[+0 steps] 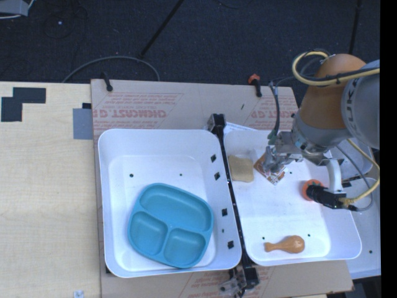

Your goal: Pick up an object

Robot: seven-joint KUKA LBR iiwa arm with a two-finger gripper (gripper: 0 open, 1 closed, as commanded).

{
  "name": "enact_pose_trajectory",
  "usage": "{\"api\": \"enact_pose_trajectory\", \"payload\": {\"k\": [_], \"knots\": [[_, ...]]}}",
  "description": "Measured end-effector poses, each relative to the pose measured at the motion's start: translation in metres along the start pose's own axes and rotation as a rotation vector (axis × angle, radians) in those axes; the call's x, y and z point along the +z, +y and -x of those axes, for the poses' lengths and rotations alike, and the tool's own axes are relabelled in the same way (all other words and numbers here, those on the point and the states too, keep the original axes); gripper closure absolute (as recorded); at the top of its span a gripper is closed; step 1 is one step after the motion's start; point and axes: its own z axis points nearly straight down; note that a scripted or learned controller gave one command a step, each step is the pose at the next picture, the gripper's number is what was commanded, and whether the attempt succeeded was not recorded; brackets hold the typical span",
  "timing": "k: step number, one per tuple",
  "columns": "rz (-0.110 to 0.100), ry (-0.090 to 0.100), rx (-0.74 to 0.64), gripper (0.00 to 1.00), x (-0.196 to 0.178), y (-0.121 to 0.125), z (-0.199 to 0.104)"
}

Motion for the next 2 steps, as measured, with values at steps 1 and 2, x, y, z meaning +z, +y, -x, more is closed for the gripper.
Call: {"api": "enact_pose_trajectory", "payload": {"k": [1, 2], "knots": [[0.001, 0.000, -0.004, 1.00, -0.042, 0.001, 0.002], [0.000, 0.000, -0.004, 1.00, -0.092, -0.007, -0.003]]}}
